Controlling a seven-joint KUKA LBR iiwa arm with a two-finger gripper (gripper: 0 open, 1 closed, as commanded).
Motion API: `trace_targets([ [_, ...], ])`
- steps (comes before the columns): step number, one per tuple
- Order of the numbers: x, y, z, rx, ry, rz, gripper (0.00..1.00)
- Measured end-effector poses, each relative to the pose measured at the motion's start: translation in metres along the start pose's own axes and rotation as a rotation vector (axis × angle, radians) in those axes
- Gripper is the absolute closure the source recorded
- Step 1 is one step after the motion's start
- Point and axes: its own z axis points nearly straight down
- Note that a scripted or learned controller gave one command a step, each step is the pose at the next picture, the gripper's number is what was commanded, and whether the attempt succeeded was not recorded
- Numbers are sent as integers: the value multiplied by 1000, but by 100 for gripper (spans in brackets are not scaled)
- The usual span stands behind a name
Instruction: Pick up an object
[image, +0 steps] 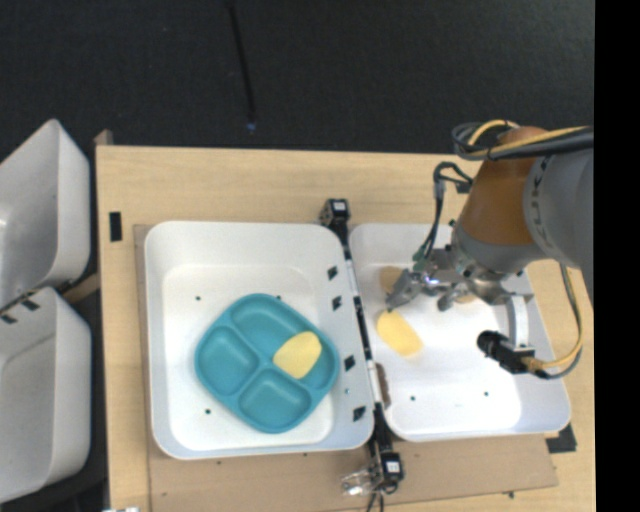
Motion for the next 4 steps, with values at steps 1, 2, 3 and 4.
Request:
trace_targets([
  [1,-1,0,53,0,0,0,0],
  [2,-2,1,39,-6,1,7,100],
  [3,0,9,-7,-7,1,-7,100],
  [4,-9,7,-55,-9,0,-1,100],
])
